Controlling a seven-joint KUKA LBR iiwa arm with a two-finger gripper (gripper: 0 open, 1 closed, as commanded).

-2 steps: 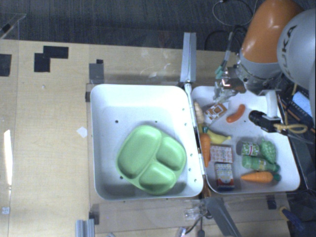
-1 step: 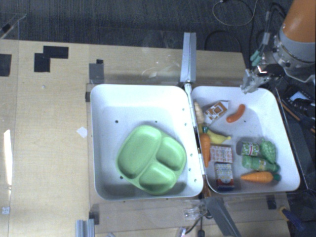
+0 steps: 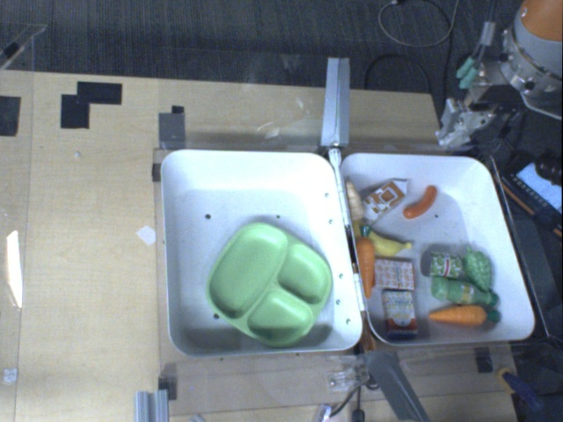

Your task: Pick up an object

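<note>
The right bin [image 3: 501, 200] holds several toy foods. Among them are a red sausage [image 3: 420, 202], a small printed box [image 3: 384, 197], a yellow banana [image 3: 390, 244] and an orange carrot [image 3: 365, 267] along the left wall. Two small cartons [image 3: 395, 276] lie near the middle. A green can [image 3: 446, 265], a leafy green piece [image 3: 480, 269] and a second carrot [image 3: 461, 316] are at the front right. My gripper [image 3: 459, 127] hangs beyond the bin's back right corner, above the bench and apart from every object.
The left bin [image 3: 189, 192] holds a green divided plate [image 3: 271, 281], tilted toward its front. A metal post [image 3: 333, 104] stands at the back between the bins. Cables [image 3: 422, 25] loop behind the right bin, near the arm [image 3: 537, 33].
</note>
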